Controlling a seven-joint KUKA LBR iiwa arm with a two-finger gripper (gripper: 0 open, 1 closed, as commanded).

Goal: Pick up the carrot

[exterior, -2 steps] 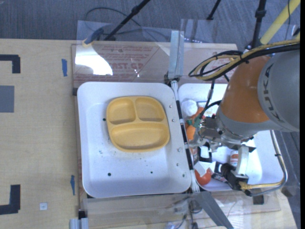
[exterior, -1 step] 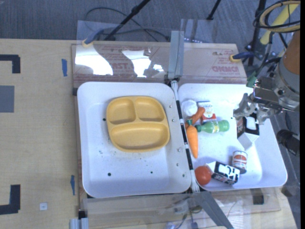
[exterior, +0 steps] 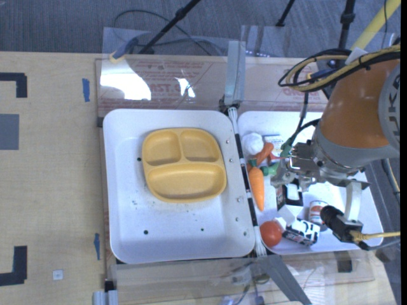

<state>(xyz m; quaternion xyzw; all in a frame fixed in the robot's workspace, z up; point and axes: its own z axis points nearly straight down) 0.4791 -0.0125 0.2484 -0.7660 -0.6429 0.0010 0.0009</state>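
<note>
I cannot tell my fingers' state; gripper (exterior: 284, 182) hovers beside the long orange carrot (exterior: 256, 188) near the right white bin's (exterior: 372, 216) left edge; next I centre, descend.

No legible text or labels

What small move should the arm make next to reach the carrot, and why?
Probably a short shift toward the bins' shared divider, then down. The long orange carrot lies free on the floor of the right white bin, close along its left wall, above the round red tomato. The gripper sits just right of the carrot, not over it, so it likely needs centring first.
</note>
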